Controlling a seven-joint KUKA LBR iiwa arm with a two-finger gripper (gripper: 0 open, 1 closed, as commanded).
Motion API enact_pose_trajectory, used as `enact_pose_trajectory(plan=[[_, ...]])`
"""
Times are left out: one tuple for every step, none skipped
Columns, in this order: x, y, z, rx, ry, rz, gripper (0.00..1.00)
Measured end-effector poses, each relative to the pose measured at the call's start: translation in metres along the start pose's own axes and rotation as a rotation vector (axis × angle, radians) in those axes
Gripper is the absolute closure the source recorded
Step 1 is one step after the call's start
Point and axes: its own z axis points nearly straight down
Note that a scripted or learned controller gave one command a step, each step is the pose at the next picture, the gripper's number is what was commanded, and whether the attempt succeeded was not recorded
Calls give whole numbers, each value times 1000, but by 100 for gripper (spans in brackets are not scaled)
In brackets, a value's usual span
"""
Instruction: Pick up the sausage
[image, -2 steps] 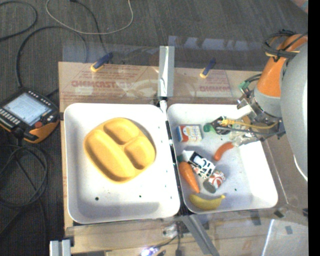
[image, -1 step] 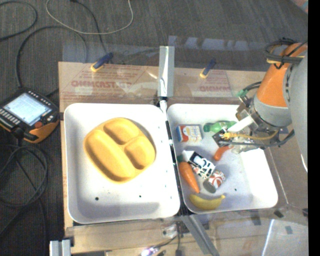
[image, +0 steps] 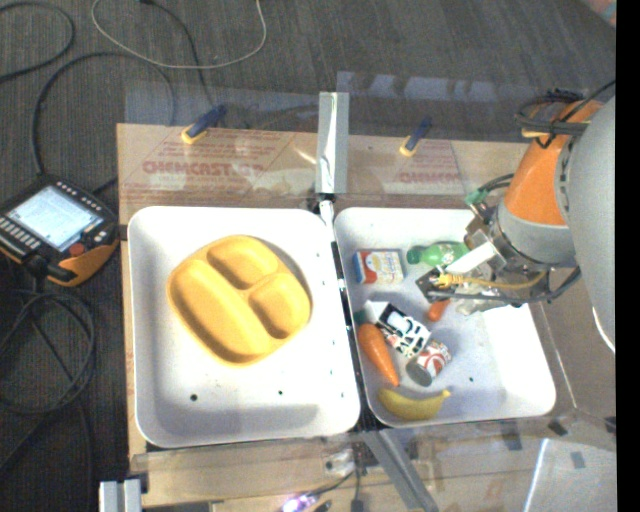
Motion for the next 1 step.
enact_pose_trajectory(plan=[[11,12,-24,-2,0,-131,100]])
